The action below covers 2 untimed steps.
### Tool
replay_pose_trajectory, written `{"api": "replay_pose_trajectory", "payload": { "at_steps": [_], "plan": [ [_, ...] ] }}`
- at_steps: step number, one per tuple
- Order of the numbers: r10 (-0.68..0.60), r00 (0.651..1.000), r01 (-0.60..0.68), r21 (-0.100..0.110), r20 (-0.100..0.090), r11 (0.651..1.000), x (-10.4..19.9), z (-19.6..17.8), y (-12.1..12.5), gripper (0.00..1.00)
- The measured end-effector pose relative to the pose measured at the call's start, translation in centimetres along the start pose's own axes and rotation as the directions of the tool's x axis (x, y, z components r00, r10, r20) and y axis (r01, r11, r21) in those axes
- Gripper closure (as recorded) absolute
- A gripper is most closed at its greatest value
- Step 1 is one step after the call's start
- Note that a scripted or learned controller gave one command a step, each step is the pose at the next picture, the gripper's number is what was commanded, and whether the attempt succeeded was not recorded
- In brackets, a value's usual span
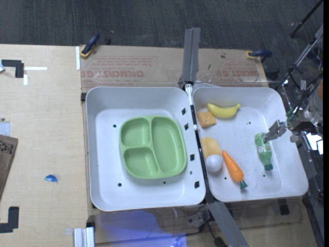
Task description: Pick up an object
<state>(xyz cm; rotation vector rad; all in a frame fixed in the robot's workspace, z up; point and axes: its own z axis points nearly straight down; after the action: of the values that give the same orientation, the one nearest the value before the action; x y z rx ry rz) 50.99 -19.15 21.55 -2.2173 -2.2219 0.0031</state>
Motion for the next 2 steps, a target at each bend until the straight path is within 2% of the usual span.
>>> {"api": "replay_pose_trajectory", "payload": {
  "at_steps": [1, 2],
  "plan": [
    [0.117, 0.993, -0.117, -0.005, 0.000, 0.993, -1.57, 11.29, 3.13, 0.00],
    [0.119, 0.993, -0.119, -0.004, 0.001, 0.993, -1.64, 10.48, 3.09, 1.00]
  ]
}}
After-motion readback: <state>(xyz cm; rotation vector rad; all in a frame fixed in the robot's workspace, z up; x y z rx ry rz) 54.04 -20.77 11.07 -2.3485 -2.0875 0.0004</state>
